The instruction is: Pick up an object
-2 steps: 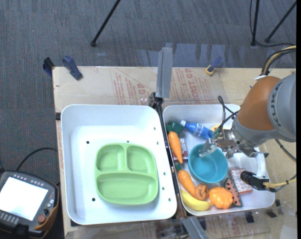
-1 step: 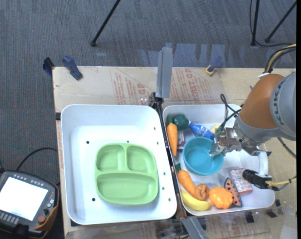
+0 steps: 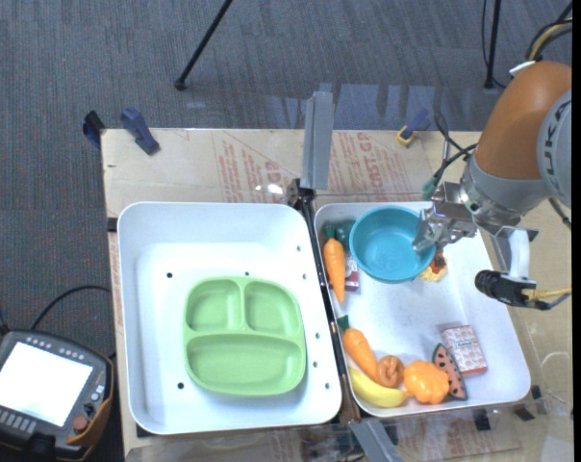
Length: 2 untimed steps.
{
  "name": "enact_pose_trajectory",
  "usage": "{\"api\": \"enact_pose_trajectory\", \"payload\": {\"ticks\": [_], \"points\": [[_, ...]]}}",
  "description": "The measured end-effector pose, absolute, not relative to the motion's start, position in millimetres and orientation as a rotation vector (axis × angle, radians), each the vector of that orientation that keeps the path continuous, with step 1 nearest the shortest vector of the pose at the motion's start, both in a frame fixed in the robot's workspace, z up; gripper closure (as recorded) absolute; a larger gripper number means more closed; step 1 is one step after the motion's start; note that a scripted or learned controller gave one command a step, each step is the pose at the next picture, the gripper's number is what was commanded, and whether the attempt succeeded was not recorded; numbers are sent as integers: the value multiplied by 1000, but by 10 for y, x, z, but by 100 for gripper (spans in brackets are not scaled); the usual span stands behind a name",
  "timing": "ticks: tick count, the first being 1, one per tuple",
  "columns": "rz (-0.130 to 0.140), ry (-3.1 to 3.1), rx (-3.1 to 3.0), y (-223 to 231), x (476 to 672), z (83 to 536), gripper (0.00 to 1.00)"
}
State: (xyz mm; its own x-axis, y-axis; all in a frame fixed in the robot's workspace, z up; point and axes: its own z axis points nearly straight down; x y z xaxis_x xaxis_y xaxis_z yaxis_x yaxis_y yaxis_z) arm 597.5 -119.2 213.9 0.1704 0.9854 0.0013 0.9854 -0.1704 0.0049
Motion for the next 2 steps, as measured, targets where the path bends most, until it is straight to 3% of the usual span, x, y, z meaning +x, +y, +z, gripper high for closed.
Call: {"api": "enact_pose_trajectory", "payload": {"ticks": [1,2], "points": [[-11,1569,2728,-583,6197,1959,100],[-13,958,2995,-464,6177,1843,100]]}}
